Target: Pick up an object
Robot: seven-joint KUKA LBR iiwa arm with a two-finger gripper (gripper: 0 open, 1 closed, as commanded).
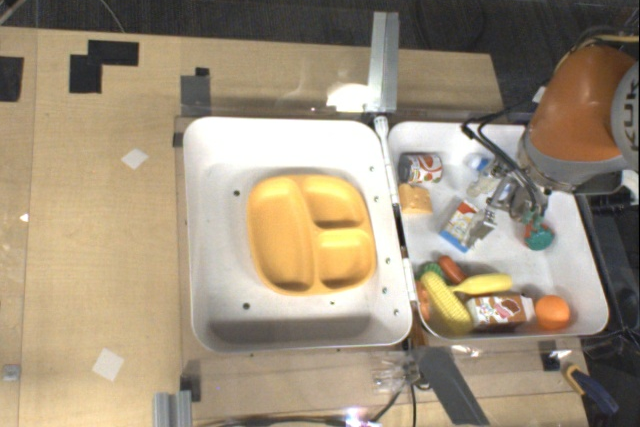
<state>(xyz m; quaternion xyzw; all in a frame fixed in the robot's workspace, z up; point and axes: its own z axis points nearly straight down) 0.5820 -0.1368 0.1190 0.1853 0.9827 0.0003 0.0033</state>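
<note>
My gripper (505,200) hangs over the upper middle of the right bin (585,260), below the orange band of the arm (580,110). Just left of and below it lies a blue, white and red packet (460,223). A small teal object (540,236) sits close to its lower right. Along the bin's front wall lie a banana (484,285), a corn cob (445,303), an orange (553,312) and a labelled can (500,312). At the bin's upper left are a small can (422,168) and a tan block (416,201).
The left bin (215,215) holds a yellow divided tray (310,233) in its middle. A metal post (384,55) stands at the back between the two bins. A thin ridge separates the bins. Black cables run beside the arm at the right.
</note>
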